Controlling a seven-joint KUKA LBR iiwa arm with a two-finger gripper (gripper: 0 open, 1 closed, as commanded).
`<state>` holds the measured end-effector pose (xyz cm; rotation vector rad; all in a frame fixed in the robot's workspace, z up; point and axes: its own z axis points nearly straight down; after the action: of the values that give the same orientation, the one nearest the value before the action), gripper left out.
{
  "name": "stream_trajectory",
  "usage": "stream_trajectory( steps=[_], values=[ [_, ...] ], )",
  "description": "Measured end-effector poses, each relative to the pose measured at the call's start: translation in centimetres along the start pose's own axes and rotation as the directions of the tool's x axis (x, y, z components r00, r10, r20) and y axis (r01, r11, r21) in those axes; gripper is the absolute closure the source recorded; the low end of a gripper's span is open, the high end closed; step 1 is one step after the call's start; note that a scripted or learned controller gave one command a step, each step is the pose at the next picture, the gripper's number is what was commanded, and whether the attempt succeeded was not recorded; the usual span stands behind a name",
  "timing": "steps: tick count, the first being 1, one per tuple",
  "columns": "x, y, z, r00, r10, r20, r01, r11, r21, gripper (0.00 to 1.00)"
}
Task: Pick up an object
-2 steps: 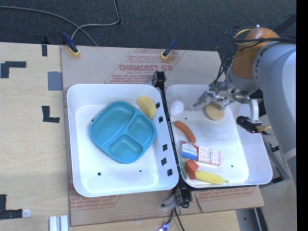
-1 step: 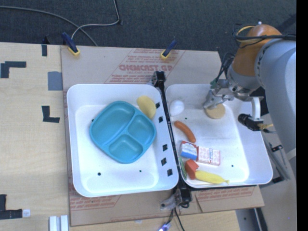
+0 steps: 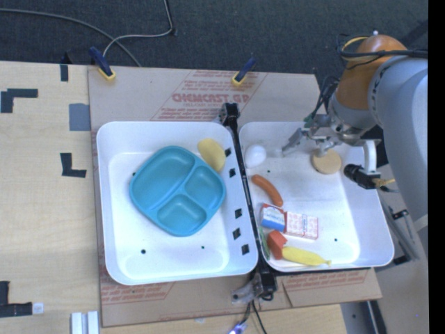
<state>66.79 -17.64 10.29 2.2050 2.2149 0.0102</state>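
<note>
Camera view, from above and at a slant: the arm (image 3: 389,96) reaches in from the right, and its jaws (image 3: 316,136) hang over the far part of the right bin (image 3: 361,235); whether they stand wide or narrow you cannot tell at this size, and nothing shows between them. The nearest candidate is a tan round disc (image 3: 326,163), lying just beside the jaws toward you, with a white ball (image 3: 255,156) against the bin's left wall. Expect trouble here: the disc looks flat and may slip out from a pinch, and the ball would likely roll. The sausage (image 3: 267,189), the blue-and-white box (image 3: 272,218), the white carton (image 3: 302,225), the red piece (image 3: 277,242) and the banana (image 3: 304,256) crowd together, so a descent there could strike two things at once. The left bin (image 3: 111,207) holds a blue divided plate (image 3: 178,190) and a yellow lemon-like fruit (image 3: 212,154), well apart from the jaws.
</note>
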Motion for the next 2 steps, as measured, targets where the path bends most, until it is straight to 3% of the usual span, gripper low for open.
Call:
stream_trajectory(
  steps=[1, 2],
  values=[
    [-2.9, -3.3, -3.1, 1.0, 0.004, -0.005, -0.004, 1.0, 0.017, 0.0],
    [-4.8, -2.6, -11.8, 1.0, 0.003, -0.005, -0.003, 1.0, 0.015, 0.0]
  ],
)
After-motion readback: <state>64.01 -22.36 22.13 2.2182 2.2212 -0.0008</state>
